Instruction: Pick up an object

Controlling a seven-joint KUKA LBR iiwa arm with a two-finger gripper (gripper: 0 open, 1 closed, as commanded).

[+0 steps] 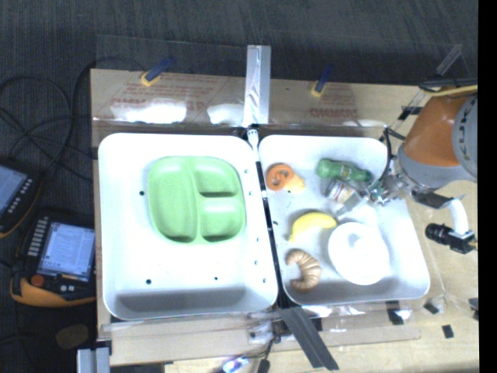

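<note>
While the arm [439, 142] reaches in from the right edge, its orange band is seen over the far right corner of the right bin [404, 286], and the pincer [359, 195] is lowered inside that bin. Whether the pincer is released or clenched cannot be told, since its tip is a small, blurred metallic shape against the white floor. Nothing is seen grasped in it.

Just beyond the pincer, toward the back wall, a green bottle [343, 169] is laid on its side, so close that contact cannot be ruled out or confirmed. Just to the near side of the pincer, a white bowl [358, 252] is set on the bin floor. To the pincer's left and slightly nearer the camera, a yellow banana [312, 224] is found, touching or nearly touching the bowl's rim. Further left of the pincer, near the divider between the bins, an orange round item [281, 177] is placed. Well to the near left of the pincer, a brown croissant-shaped item [304, 267] is laid beside the bowl.

Far to the pincer's left, across the divider, a green divided plate [196, 197] is held in the left bin [124, 286]. Beyond the bench on that side, a handheld control pendant [54, 256] with a lit screen is rested on the dark floor.
</note>
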